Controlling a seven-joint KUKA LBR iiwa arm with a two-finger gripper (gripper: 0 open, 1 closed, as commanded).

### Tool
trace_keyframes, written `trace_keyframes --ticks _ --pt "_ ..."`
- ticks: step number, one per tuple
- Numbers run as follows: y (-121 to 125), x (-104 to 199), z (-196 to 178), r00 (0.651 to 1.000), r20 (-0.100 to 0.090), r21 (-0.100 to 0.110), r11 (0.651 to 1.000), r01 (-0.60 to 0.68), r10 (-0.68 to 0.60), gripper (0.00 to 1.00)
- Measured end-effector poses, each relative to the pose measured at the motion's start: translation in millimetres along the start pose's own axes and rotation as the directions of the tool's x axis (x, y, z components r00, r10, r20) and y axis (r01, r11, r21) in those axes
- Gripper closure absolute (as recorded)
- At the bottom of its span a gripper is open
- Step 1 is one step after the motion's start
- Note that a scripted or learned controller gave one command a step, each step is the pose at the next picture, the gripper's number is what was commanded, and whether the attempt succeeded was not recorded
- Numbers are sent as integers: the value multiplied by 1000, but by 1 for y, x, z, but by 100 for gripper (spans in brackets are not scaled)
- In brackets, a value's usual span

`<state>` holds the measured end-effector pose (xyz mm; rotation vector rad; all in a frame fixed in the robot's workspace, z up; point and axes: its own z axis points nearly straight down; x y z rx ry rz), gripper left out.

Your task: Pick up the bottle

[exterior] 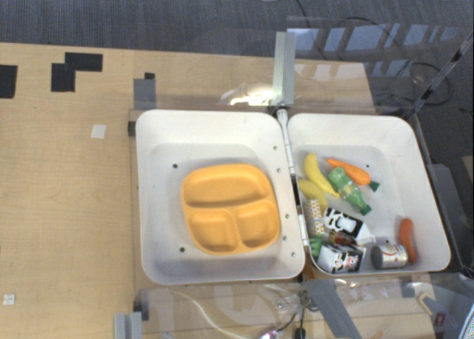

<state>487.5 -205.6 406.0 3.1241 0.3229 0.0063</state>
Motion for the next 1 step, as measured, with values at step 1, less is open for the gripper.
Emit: trace_keyframes --ticks 1 --pt "0 0 5 1000 1 0 1000 10 -10 0"
